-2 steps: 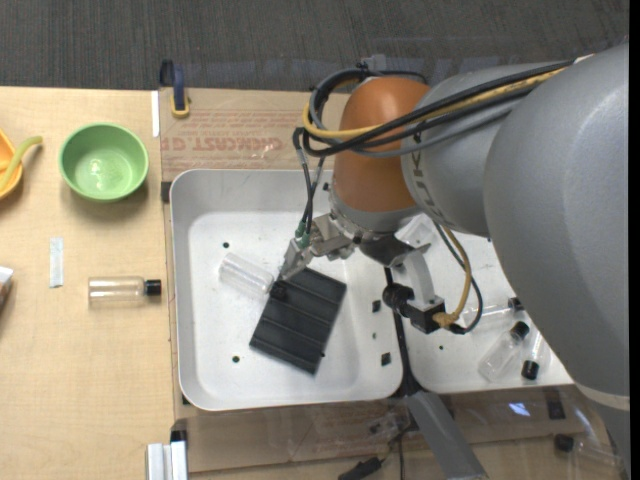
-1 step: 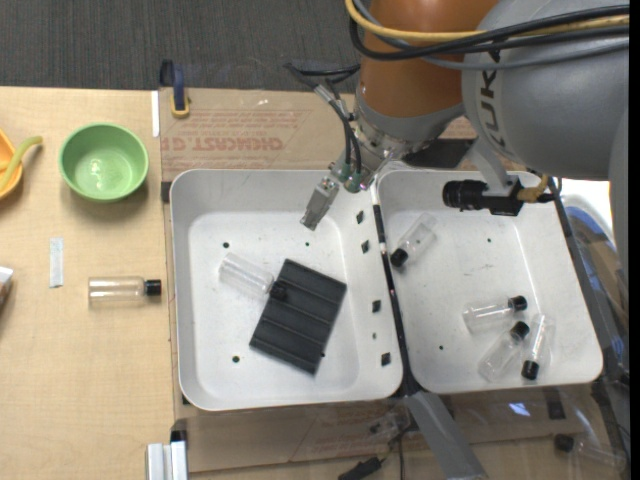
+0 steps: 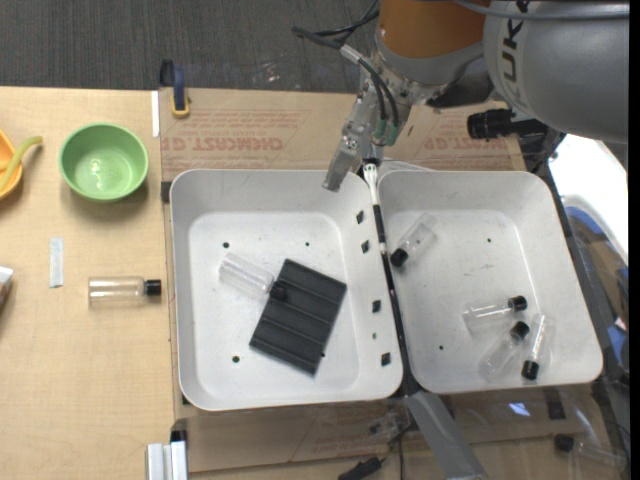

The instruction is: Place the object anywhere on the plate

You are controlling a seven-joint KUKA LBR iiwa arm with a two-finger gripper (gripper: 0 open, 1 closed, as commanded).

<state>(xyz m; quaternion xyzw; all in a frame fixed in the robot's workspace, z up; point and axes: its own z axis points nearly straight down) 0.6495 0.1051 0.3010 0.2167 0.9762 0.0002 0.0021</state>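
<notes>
Hovering above the bins' shared rear rim, the gripper (image 3: 352, 158) carries nothing; its spread is unclear. A clear vial (image 3: 246, 274) touches the black plate (image 3: 298, 315), so fetching comes next.

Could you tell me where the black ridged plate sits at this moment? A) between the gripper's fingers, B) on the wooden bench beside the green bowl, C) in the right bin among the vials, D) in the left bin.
D: the black ridged plate lies flat on the floor of the left bin, with a clear vial at its upper left corner.
</notes>
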